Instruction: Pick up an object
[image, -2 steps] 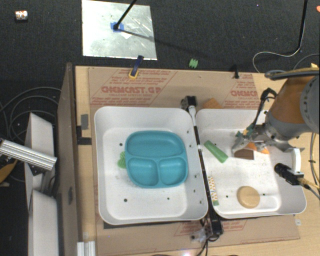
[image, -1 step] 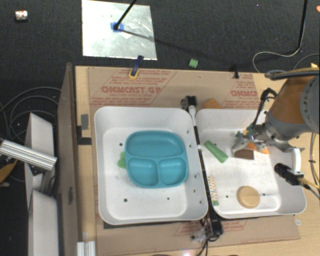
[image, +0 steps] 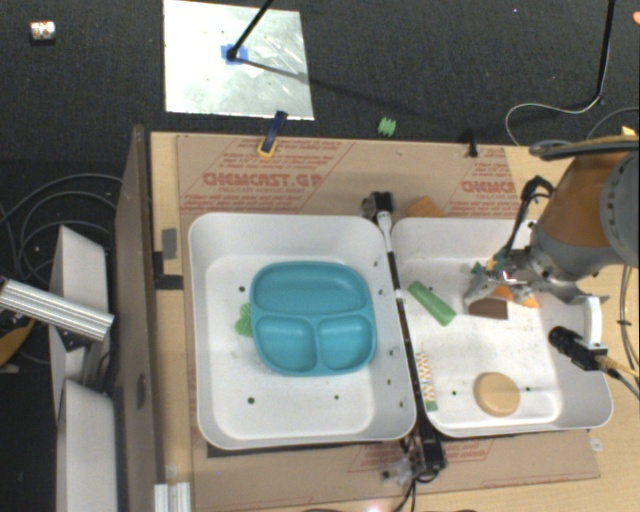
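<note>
In the right bin lie a green block, a round tan piece near the front and a small brown piece toward the back right. My gripper hangs low over the back right of this bin, just above the brown piece and close to touching it. A bit of orange shows beside the gripper's right side. The arm's grey and orange body hides the bin's back right corner.
The left bin holds a blue divided plate with a green thing peeking out at its left edge. An orange piece lies behind the bins on the cardboard. A black divider bar runs between the bins.
</note>
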